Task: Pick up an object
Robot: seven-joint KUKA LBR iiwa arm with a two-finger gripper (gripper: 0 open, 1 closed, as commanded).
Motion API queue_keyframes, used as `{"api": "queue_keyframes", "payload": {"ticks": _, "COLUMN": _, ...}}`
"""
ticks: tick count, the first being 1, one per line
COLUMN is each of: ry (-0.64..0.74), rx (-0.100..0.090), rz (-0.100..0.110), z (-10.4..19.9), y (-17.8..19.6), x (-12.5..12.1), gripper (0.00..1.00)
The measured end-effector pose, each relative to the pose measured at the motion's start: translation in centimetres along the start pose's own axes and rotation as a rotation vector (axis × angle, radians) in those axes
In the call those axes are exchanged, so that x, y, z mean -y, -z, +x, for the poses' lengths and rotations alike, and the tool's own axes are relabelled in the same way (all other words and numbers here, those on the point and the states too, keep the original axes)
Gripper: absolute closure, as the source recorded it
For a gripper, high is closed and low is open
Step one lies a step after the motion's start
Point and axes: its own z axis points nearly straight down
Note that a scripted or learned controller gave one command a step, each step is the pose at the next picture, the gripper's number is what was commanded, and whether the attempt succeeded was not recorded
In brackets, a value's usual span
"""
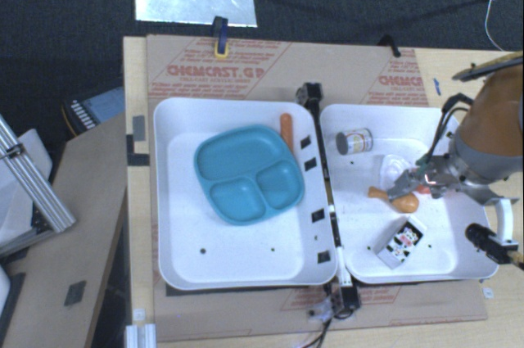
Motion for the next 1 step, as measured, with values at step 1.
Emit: {"api": "queue_keyframes", "payload": {"ticks": 1, "ry": 0.0, "rx": 0.0, "rz": 0.0, "z": -0.74, "y": -5.78, "x": 0.38, "gripper": 0.0}}
